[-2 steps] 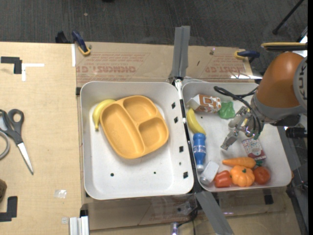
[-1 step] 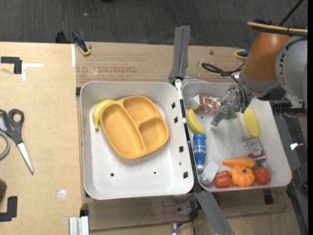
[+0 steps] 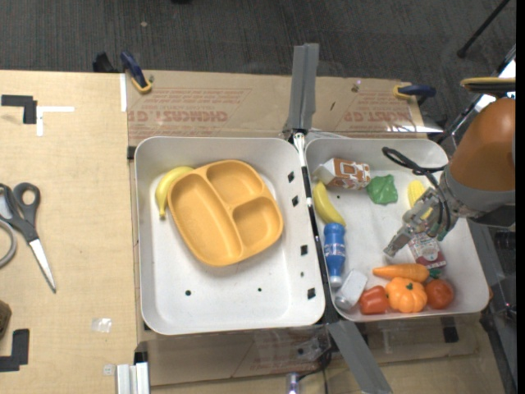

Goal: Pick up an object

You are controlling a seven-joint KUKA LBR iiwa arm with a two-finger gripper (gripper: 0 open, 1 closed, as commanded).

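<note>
- The cardboard sheet (image 3: 246, 105) lying behind the two bins, up and to the left of the gripper (image 3: 408, 235), carries red printed lettering, seen upside down and mirrored; the words cannot be made out with certainty.
- The small carton (image 3: 349, 173), up-left of the gripper, bears an orange-and-white label too small to read.

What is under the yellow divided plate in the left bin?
A banana pokes out from beneath the yellow divided plate at its upper left edge. The rest of the banana is covered by the plate, as is whatever else may lie on the left bin floor below it.
</note>
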